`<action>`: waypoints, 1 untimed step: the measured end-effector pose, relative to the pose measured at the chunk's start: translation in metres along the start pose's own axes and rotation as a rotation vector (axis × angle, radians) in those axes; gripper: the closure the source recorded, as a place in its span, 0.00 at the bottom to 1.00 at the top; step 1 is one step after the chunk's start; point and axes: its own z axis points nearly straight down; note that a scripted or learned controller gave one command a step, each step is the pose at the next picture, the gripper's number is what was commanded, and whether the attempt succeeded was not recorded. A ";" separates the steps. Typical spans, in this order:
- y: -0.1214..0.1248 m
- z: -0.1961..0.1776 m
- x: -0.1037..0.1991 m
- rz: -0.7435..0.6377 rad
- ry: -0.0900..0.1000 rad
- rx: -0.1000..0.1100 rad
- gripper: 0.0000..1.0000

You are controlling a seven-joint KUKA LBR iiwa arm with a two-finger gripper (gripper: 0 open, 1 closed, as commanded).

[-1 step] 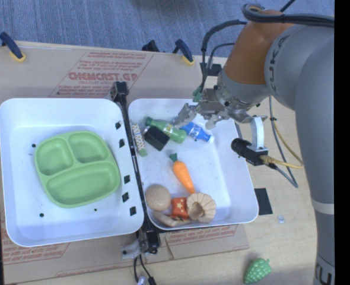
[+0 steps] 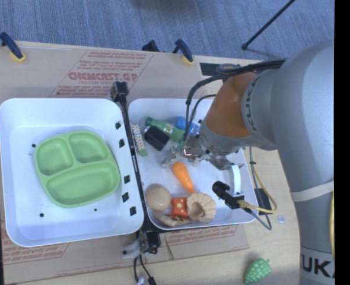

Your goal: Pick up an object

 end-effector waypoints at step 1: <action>0.000 -0.010 0.000 -0.006 -0.001 0.002 1.00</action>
